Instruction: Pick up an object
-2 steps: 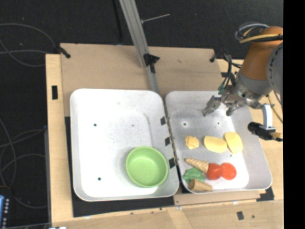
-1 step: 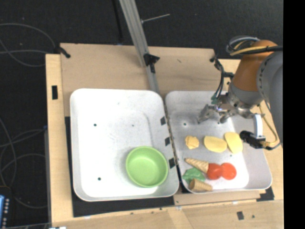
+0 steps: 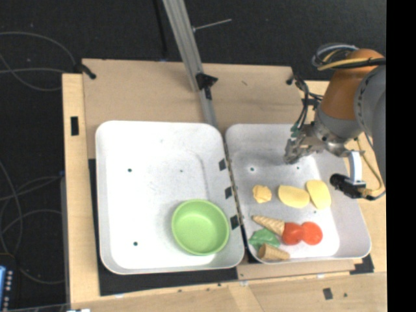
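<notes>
A green bowl (image 3: 200,226) is sitting in the left bin (image 3: 149,155), toward its near corner. In the right bin (image 3: 260,149), toys are lying along the near side: a cone (image 3: 269,224), a green piece (image 3: 263,237), a red tomato (image 3: 302,233), and three yellow pieces (image 3: 294,195). The gripper (image 3: 296,149) is hanging over bare floor at the far end, well apart from them; whether it is spread or pinched I cannot tell. It looks like the approach step is underway, nothing yet grasped. Next, it needs to travel toward the yellow pieces and descend. The bins are resting on a wooden bench (image 3: 136,90) amid dark flooring.
</notes>
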Motion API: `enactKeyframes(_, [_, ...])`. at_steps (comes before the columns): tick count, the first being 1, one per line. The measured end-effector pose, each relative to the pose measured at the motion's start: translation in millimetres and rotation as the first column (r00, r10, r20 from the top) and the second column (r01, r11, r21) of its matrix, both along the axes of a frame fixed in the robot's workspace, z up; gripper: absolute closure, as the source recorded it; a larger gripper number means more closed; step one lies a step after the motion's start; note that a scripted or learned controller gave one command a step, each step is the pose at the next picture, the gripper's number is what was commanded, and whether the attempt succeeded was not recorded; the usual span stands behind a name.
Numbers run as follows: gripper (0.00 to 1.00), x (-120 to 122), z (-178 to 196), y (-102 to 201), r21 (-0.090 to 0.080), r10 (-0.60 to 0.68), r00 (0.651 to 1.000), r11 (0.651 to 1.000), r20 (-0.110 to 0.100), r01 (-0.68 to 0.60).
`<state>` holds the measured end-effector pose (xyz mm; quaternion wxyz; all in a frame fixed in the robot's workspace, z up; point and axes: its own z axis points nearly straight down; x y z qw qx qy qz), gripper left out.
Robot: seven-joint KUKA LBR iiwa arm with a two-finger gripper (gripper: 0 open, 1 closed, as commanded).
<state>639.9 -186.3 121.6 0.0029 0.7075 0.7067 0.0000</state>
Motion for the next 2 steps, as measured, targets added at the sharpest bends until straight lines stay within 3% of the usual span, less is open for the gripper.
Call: enactKeyframes(2, [1.0,4,120,1,0.002,0.005,1.0,1.0,0.004,-0.005])
